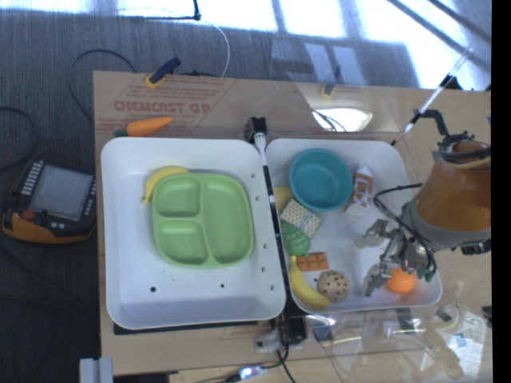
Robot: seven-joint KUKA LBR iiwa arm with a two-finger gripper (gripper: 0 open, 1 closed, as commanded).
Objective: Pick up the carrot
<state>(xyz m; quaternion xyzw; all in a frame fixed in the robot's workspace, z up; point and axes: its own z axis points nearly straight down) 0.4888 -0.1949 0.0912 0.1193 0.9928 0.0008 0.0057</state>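
The claw sits low in the right bin, at its near right corner, and an orange thing shows right at its tip; whether the claw is apart, together or clamped on that orange thing cannot be told, since wrist and cables crowd the spot. The thing looks rounded and short, so it is doubtful that it is the carrot. Outward from the claw and to its left lie a speckled ball, a banana and an orange waffle piece, with a teal bowl farther back. A long tapered orange thing, most likely the carrot, lies far to the claw's left, outside both bins on the bench board, just behind the back left corner of the left bin. Its long axis runs nearly side to side, slightly tilted, blunt end toward the claw's side and tip pointing away to the left. The step in hand looks like a grasp try at the wrong spot; the next move probably calls for lifting clear, crossing over both bins and coming down across the carrot's narrow width.
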